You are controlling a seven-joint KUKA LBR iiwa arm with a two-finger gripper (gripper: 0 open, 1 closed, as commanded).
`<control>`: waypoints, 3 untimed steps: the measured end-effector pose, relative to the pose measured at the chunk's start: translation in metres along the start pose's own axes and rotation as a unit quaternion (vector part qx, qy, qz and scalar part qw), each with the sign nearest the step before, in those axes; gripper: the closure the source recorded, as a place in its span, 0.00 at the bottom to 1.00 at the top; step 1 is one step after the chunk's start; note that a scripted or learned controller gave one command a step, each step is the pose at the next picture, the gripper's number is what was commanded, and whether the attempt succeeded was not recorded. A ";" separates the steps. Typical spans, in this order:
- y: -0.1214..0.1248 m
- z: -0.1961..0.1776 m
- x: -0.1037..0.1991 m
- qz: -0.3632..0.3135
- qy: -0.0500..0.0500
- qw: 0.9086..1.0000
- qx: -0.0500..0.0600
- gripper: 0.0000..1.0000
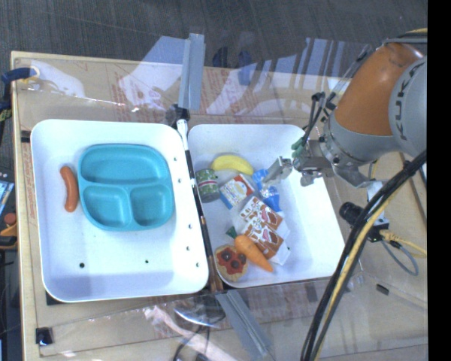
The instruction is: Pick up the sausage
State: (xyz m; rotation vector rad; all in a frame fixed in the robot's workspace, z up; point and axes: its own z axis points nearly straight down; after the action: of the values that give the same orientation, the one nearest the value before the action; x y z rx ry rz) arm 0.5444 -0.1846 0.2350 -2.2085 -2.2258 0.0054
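The sausage (70, 188), orange-red and slim, lies lengthwise in the left bin (98, 273), just left of the blue divided tray (128, 185). The gripper (284, 165) hangs over the upper right part of the right bin (316, 239), far from the sausage, above a blue packet (267, 186). I see nothing held between its fingers.
The right bin holds a banana (233, 162), a small can (207, 184), snack packets (259, 220), a carrot (253, 253) and a pizza-slice toy (231, 262). The arm's orange band (368, 100) and cables (361, 239) cover the right side. A metal rail (189, 74) stands behind the bins.
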 end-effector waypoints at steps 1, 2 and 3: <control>-0.029 0.127 0.023 -0.076 -0.003 0.997 -0.009 0.00; -0.056 0.131 0.037 -0.135 -0.012 0.991 -0.021 0.00; -0.059 0.133 0.054 -0.130 -0.009 0.991 -0.016 0.00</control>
State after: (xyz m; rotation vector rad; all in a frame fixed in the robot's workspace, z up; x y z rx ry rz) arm 0.4840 -0.1305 0.1029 -1.9208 -2.5225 -0.0114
